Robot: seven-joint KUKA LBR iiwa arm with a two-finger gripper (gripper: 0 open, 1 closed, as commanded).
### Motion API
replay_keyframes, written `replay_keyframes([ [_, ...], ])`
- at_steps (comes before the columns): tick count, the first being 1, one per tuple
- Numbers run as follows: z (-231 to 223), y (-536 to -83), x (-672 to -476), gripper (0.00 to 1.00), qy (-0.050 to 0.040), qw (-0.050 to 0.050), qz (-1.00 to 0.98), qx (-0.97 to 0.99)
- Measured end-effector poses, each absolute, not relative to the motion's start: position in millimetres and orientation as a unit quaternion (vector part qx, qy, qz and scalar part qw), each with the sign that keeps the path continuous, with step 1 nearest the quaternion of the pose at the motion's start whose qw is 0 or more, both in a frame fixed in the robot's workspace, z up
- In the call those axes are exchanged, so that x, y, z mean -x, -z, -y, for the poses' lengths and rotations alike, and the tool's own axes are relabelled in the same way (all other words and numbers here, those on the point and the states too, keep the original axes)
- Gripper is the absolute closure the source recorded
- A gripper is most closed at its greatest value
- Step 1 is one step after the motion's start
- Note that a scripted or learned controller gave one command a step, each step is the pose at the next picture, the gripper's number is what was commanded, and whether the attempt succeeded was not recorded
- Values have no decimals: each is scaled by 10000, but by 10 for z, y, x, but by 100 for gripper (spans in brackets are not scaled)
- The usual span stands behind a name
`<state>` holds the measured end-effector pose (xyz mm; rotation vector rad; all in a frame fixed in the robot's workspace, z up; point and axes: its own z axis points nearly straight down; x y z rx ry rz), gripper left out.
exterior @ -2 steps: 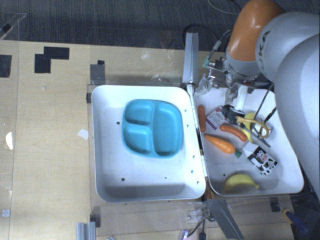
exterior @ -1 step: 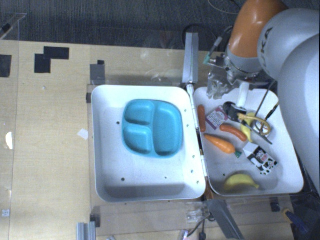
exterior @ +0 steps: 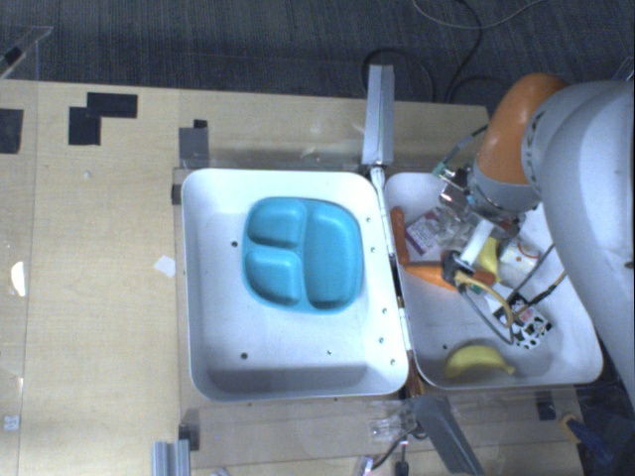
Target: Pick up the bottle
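Observation:
A clear plastic bottle [exterior: 429,232] with a red and purple label lies on its side in the upper left part of the right bin [exterior: 585,365]. My gripper [exterior: 459,238] hangs low over the bin just right of the bottle, very close to or touching it. The wrist and its fittings cover the bottle's right end.
The left bin [exterior: 213,296] holds a blue divided plate [exterior: 303,253]. In the right bin lie an orange stick [exterior: 398,228] along the left wall, an orange carrot [exterior: 429,276], a yellow piece [exterior: 488,256] under the wrist, and a banana [exterior: 476,361] near the front wall.

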<state>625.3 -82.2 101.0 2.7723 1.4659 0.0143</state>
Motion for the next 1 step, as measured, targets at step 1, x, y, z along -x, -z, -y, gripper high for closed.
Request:
replay_keyframes([
  [1, 817, -975, -6233, 0, -18, 7, -4672, -8841],
])
